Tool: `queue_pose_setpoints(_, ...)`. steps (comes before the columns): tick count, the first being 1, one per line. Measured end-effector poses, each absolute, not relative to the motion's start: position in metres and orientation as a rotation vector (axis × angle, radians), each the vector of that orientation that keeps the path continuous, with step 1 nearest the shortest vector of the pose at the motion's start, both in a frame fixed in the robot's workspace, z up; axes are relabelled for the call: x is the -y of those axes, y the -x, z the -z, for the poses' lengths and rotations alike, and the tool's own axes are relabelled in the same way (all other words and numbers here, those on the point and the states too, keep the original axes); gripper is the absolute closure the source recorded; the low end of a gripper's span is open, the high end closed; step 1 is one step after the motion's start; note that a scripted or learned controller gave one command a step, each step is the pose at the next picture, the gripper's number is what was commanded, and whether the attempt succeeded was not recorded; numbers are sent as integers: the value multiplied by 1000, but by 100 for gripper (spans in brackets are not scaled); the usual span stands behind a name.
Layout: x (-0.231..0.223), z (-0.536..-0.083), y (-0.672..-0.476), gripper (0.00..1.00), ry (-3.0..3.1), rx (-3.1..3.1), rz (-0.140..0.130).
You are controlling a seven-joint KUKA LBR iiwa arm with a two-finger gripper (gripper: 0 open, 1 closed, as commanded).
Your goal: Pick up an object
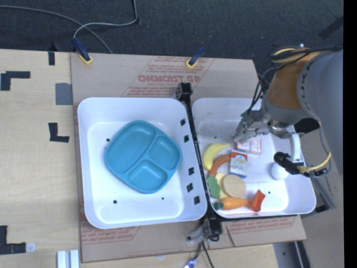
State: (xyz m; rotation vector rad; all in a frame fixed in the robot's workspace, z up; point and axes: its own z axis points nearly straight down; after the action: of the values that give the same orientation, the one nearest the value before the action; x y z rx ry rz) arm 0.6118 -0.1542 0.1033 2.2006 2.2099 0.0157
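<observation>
The arm (304, 88) reaches in over the right bin (295, 202) with its gripper (245, 128) lowered above the small white carton (252, 145), presumably lining up a pick there, though whether the claw is apart or together cannot be told; the left bin (92, 127) holds only a blue divided plate (143, 156), likely kept as a drop-off area. The candidate objects are bunched at the right bin's near-left side — banana (211, 154), small box (238, 164), round cracker (234, 186), carrot (237, 204) — touching one another, and both bins rest on a cardboard sheet (162, 77) clamped to a pale wooden bench (33, 166) beside dark carpet (223, 15)
</observation>
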Motion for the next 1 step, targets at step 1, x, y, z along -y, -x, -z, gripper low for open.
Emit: queue_pose_setpoints(1,154,-104,-612,0,-2200,-2210,-16)
